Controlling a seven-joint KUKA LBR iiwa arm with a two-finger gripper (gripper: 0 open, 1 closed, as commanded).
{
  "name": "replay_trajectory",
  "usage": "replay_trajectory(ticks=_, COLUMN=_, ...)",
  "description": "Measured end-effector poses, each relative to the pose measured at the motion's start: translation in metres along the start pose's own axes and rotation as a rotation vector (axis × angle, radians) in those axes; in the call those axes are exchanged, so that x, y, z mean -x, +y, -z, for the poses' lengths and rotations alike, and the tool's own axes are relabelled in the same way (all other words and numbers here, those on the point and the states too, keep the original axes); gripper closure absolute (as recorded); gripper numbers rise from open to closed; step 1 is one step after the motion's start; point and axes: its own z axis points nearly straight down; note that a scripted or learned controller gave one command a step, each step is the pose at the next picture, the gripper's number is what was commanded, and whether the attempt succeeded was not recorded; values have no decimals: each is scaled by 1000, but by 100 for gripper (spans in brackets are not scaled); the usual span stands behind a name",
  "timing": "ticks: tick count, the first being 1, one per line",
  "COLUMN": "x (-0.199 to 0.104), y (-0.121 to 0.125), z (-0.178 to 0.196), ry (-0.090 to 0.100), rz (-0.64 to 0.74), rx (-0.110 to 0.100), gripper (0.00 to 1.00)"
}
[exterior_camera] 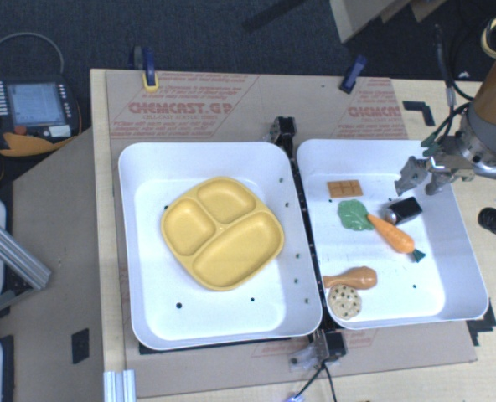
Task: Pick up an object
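1. The gripper (426,177) hangs over the upper right part of the right bin (457,300), reaching in from the right.
2. Its fingers (410,174) stand apart with nothing between them.
3. A black block (405,209) lies just below the gripper, apart from the fingertips.
4. A carrot (392,233) lies at a slant beside the block, its thin end touching a green piece (353,215).
5. A brown cracker (344,188) sits above the green piece, near the bin's left wall.
6. A drumstick (350,279) and a cookie (344,301) lie close together in the bin's lower left corner.
7. The left bin (139,224) holds a yellow plate (223,233) with three compartments.
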Motion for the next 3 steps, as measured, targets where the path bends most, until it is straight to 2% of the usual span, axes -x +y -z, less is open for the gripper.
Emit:
replay_trajectory(ticks=2, x=-111, y=-1, z=-11, ry=4, rz=4, rx=-9, gripper=100)
replay_trajectory(ticks=3, x=-168, y=18, z=-8, ry=3, rz=6, rx=-4, gripper=100)
